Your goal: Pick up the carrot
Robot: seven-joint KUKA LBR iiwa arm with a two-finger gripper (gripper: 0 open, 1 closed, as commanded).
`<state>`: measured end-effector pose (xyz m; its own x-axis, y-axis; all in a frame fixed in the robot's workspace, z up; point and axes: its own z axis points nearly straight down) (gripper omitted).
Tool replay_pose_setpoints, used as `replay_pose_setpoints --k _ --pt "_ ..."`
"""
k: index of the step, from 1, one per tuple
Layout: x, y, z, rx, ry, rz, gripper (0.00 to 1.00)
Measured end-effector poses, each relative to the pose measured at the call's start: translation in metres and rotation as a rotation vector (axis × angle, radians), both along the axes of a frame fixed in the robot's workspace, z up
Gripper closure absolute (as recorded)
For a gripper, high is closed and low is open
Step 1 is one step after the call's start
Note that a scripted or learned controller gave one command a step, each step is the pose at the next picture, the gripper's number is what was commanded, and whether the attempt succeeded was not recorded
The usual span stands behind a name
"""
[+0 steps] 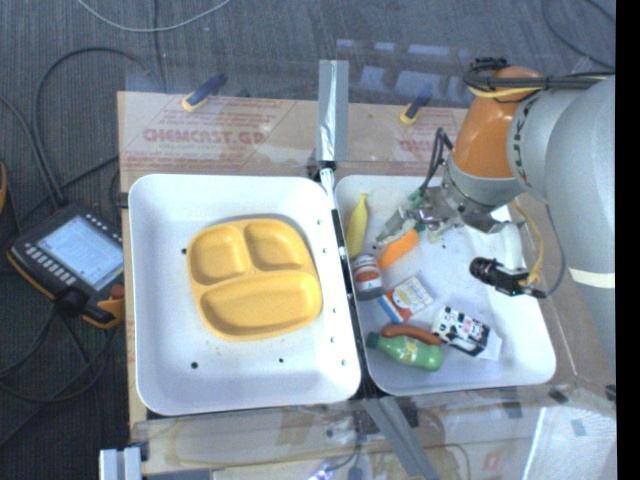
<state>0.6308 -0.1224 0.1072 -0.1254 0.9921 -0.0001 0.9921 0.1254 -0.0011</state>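
the carrot (399, 249) lay in the right bin (530, 363), near its upper left part, tilted with its thick end toward the arm. the gripper (408, 220) was down at the carrot's upper end, touching or very nearly touching it, with the arm (560, 158) reaching in from the right. the fingers looked closed around the carrot's top, though the parts there were small and dark, so a firm hold could not be confirmed. the carrot seemed to rest on the bin floor or barely above it; no clear lift showed.

judging from that, the reach was done and the grip was probably made or being made, while the lift itself was left to do.

around it, a banana (357, 223) lay just to the left along the bin wall, a small can (366, 275) sat just below the carrot, and a green bottle (410, 352) and a black and white packet (462, 330) lay further down. the left bin (160, 368) held a yellow divided tray (255, 276).
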Motion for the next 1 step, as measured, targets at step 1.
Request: replay_pose_setpoints --k 1 --pt "0.0001 0.0016 0.0084 0.003 0.001 0.001 1.0"
